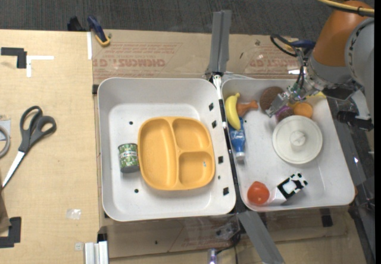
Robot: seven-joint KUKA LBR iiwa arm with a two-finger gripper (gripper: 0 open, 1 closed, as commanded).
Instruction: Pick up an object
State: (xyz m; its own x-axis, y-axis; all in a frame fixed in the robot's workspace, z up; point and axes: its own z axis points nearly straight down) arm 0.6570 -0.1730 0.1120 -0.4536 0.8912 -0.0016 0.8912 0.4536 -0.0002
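Note:
My gripper (284, 102) is low in the back of the right bin (342, 165), reaching in from the upper right. It sits between a brown round object (271, 96) on its left and an orange ball (303, 110) on its right, just behind a white round bowl (297, 138). Whether it touches any of them is unclear. Along the bin's left side lie a yellow banana (231, 112) and a blue tube (237, 142). Near the front edge are a red ball (258, 192) and a black-and-white object (292, 186).
The left bin (113, 108) holds a yellow divided plate (176, 153) and a small green can (127, 157) beside it. Scissors (28, 132) lie on the wooden bench at the left. A grey divider bar (219, 43) stands behind the bins.

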